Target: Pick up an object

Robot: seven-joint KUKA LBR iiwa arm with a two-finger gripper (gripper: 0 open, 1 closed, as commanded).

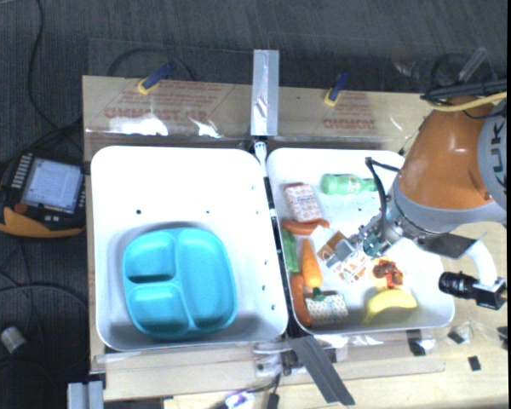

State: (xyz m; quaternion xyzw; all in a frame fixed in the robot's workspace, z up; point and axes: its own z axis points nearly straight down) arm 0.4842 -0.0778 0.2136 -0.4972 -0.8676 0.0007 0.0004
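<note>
The right bin [426, 318] holds several small toy items: a green bottle [344, 183], a pink patterned packet [302, 200], a sausage [304, 226], an orange carrot [309, 262], a yellow banana [387, 301], a small red and orange piece [387, 271] and a boxed item [325, 308] at the front. My gripper [351, 250] hangs low over the middle of this bin, just right of the carrot, above a white and orange card. Its tips merge with the clutter beneath them.
The left bin [153, 173] carries a turquoise divided plate [179, 281] at its front. A metal divider [265, 92] runs between the bins at the back. A handheld device [47, 190] lies on the floor left of the bench. The arm's orange band [447, 164] looms over the right bin's edge.
</note>
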